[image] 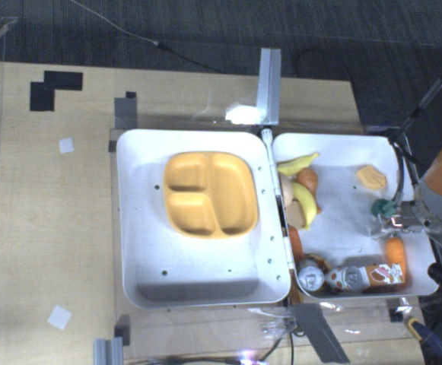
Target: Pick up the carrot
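**Gripper Positioned Over Right Bin, Carrot Below It**

Wooden bench (pixel 46 226) surface is occupied by 2 white bins set side by side. A yellow divided plate (pixel 209 193) is seated in the left bin (pixel 141 265). The right bin (pixel 342 226) is loaded with 2 bananas (pixel 303 196), a cracker-like piece (pixel 371 177), 2 cans (pixel 329 277) and a labelled bottle (pixel 384 275). The carrot (pixel 395 251) is located near the right wall, just above the bottle. The gripper (pixel 392 217) is positioned just above the carrot; its opening cannot be determined.

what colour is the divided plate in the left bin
Yellow-orange, plain, no pattern. The divided plate shows best in the camera view, in the left bin.
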